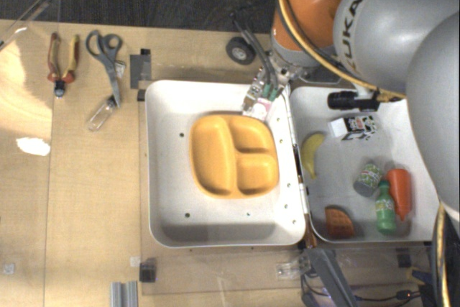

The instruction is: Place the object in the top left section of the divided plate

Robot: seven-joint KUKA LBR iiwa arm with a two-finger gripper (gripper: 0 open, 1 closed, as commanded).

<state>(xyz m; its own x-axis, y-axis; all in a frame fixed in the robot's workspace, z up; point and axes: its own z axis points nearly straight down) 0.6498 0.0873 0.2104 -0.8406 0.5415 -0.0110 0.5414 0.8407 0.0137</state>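
The yellow divided plate (233,154) lies in the middle of the left white bin (169,176), with one long section on its left and two smaller ones on its right. My gripper (260,98) hangs over the bin's far right corner, just beyond the plate's far right edge. A small white and pink thing with green on it (257,107) shows at the gripper's tip, and I cannot tell whether it is held. The plate's sections show only bare yellow.
The right bin (323,226) holds a yellow banana (313,154), a white printed box (356,127), a green can (369,177), an orange carrot (399,190), a green bottle (386,208) and a brown item (339,221). Scissors (108,65) and pliers (61,62) lie on the bench at left.
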